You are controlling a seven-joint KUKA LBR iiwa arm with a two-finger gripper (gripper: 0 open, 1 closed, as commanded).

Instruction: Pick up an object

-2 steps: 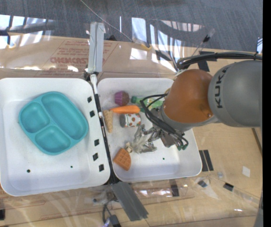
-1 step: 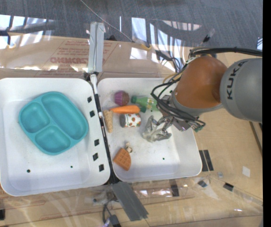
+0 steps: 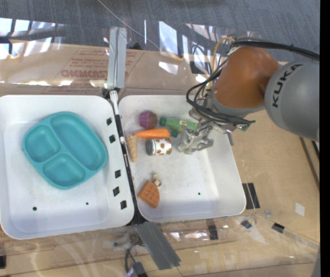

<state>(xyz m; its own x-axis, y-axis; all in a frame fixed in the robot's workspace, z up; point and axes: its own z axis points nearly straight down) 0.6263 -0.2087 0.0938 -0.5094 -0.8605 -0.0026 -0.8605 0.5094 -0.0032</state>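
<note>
Waffle toy (image 3: 149, 194) lies closest, in the right bin (image 3: 222, 183). Above it, the gripper (image 3: 195, 141) hangs just beside the little can (image 3: 159, 148) (light, hard, maybe slippery; squeeze its round sides). Whether it's open, I can't tell.

Bright, even overhead light. Strong glare streaks on the clear sheet (image 3: 153, 42) at the far side, more along the near edge. Soft shadows inside the white bins (image 3: 15, 212). Focus slightly soft overall.

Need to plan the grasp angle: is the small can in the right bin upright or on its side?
On its side. The can shows its round grey end facing left, below the carrot.
</note>
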